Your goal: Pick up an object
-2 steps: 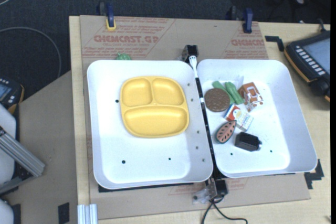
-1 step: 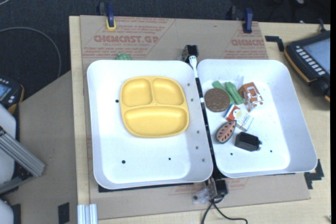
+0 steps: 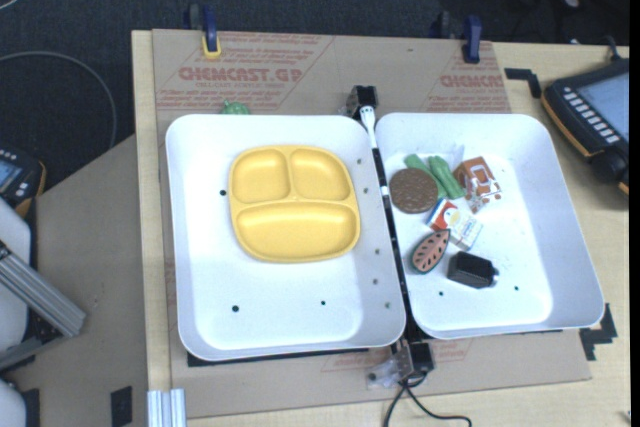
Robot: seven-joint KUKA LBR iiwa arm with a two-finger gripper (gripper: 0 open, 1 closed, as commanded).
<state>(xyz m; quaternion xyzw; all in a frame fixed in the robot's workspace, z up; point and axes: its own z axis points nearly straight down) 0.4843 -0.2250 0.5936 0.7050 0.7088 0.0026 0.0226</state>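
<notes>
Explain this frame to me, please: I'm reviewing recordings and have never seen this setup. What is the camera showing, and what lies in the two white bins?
A single fixed camera looks down at a slant on a bench with two shallow white bins. The left bin holds a yellow divided plate. The right bin holds a cluster of small things: a brown disc, green pieces, an orange-and-white packet, a brown speckled oval and a black block. All lie loose in the bins.

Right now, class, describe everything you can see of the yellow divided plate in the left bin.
The yellow divided plate looks like matte plastic, a rounded rectangle with three compartments: two small ones on the far side, one wide one nearer the camera. It lies flat and upright in the left bin, towards its far half. Nothing rests in it or touches it.
</notes>
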